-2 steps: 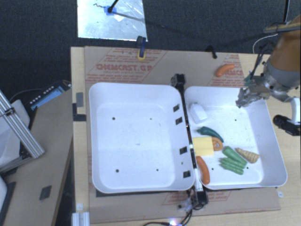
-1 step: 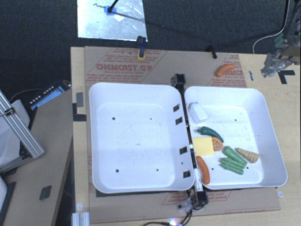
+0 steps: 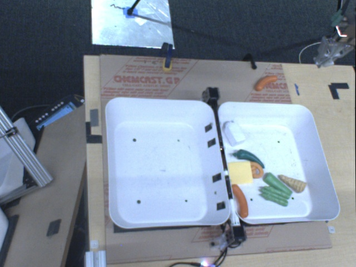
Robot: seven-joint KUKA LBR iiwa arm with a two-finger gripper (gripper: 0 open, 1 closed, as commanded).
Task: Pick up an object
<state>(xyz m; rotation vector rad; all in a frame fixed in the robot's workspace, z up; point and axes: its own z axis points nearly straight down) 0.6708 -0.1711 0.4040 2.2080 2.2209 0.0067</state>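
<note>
The right bin (image 3: pixel 317 149) holds several small toy foods near its left side. A pale translucent piece (image 3: pixel 233 131) lies toward the back. Nearer the front come a dark green pepper (image 3: pixel 248 157), a yellow block (image 3: pixel 240 173) with an orange ring (image 3: pixel 257 171) touching its right edge, a bunch of green beans (image 3: pixel 275 189), a tan cone-shaped piece (image 3: pixel 293 183) and an orange-red sausage shape (image 3: pixel 241 199) by the front left wall. The left bin (image 3: pixel 119 149) sits beside it. Another orange sausage (image 3: pixel 266 83) lies on the bench behind the right bin.
Black clips (image 3: pixel 214 143) join the two bins along the middle seam. A yellow and blue clamp (image 3: pixel 166 57) stands at the bench's back edge, below a shiny sheet (image 3: pixel 132 15). An aluminium frame (image 3: pixel 22 154) leans at the far left, and cables and a metal fitting (image 3: pixel 332 46) occupy the top right.
</note>
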